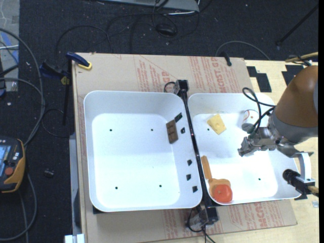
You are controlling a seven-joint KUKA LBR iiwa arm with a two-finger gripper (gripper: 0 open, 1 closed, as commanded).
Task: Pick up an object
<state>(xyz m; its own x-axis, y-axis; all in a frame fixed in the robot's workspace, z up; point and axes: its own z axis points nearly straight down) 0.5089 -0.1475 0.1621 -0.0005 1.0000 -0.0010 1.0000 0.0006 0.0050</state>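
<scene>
Robot arm (298,110) hangs over the right bin (263,196), its gripper (249,147) state impossible to tell, between a yellow block (217,124) and an orange ball (221,192); descending here likely grabs nothing.

2 white bins (96,151) sit side by side on a cardboard sheet (152,72) over dark carpet (40,29). A blue clamp (78,61) grips the sheet's far left corner. Cables (101,27) trail across the far floor.
</scene>
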